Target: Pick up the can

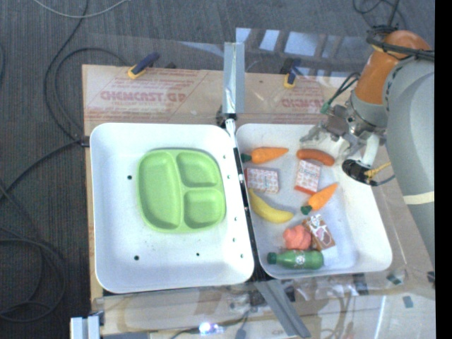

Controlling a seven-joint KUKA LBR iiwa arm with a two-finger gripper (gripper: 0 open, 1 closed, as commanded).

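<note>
– honestly, i'm hunting for the can and not finding anything i'd swear to. i'm scanning the right bin [357, 221]: carrots [268, 154], a banana [270, 209], small packets [261, 181], and a green bottle [296, 260] lying at 6 o'clock by the near wall.
– where's the gripper sitting?
– the gripper [330, 131] is hovering at the bin's 1 o'clock corner, just over the sausage [316, 157], gripping nothing i can see. whether it's spread or pinched i cannot tell; it's too cluttered up there.
– and the dark round thing [355, 168] at its 4 o'clock?
– maybe the can, maybe rig hardware. i'm not sure.
– so how are you playing it?
– i'm settling the target first. then i'm planning a straight drop over its middle, spanning its narrow width and keeping clear of the wall and neighbours.
</note>
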